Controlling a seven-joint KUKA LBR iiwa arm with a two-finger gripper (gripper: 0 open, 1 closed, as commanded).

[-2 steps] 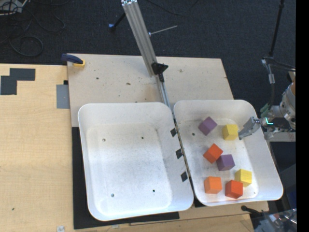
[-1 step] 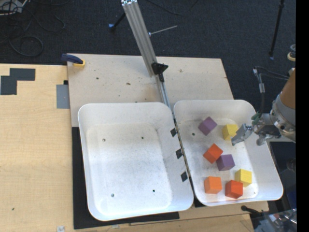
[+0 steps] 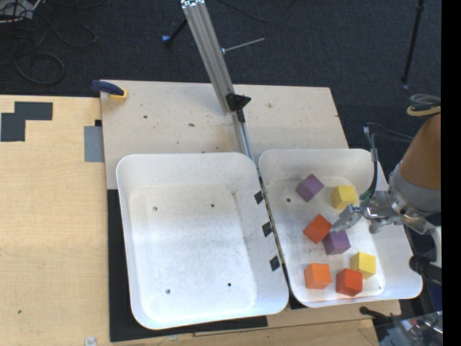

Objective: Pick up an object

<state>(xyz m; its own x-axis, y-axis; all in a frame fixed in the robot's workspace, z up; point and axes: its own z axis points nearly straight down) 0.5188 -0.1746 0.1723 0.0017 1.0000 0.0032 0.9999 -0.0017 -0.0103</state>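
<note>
Over the right bin [image 3: 403,287], my gripper [image 3: 351,218] hangs just at twelve o'clock of a purple cube [image 3: 336,242]; whether it grips anything, I cannot tell.

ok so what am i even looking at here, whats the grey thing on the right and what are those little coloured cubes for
This is a single picture from a camera fixed above a workbench, looking down at a slant. The grey shape with an orange band at the right is a robot arm; its job here is to pick up an object. At its end is a small pincer, reaching into the right bin, low among the blocks, beside a purple block and a red block. I can't tell whether it is gripping anything. That bin also holds another purple block, two yellow blocks, an orange block and a second red block. The left bin is a matching shallow white tray beside it. The slanted metal bar behind is part of the stand.
</note>
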